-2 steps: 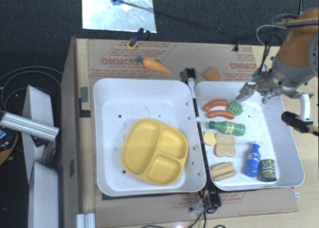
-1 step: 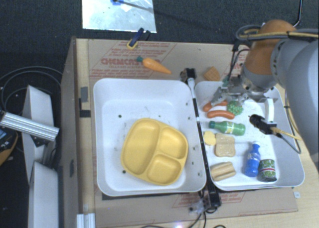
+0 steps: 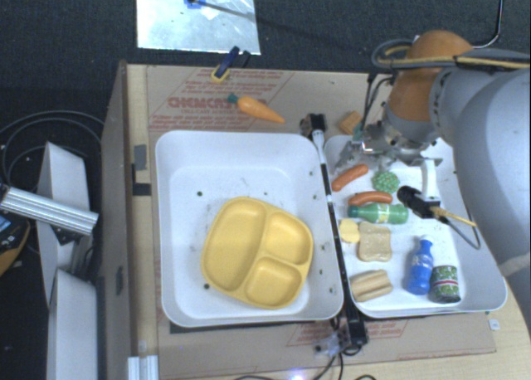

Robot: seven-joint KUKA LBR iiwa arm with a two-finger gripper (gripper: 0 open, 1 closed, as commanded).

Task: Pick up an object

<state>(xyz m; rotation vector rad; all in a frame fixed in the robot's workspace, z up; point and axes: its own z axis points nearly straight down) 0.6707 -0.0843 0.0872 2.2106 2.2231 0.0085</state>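
Dark carpet surrounded the cardboard-covered table (image 3: 191, 88), which carried two white bins side by side. At 9 o'clock, the left bin (image 3: 166, 229) held a yellow divided plate (image 3: 257, 251). The grey arm (image 3: 489, 138) reached in from 3 o'clock, and its jaws hung over the 11 o'clock corner of the right bin (image 3: 489, 287); whether they were open or closed could not be told, and nothing was seen held in them.

Every loose thing lay in that bin. Just below the jaws were a sausage (image 3: 349, 177) and a broccoli floret (image 3: 385, 180). A second sausage (image 3: 370, 198) touched a green bottle (image 3: 382, 213) near the centre. A bread slice (image 3: 375, 242) and a bun (image 3: 370, 285) lay toward 7 o'clock. A blue bottle (image 3: 421, 266) and a green can (image 3: 445, 283) stood close together at 5 o'clock. A carrot (image 3: 256, 109) lay on the table at 12 o'clock, outside both bins.
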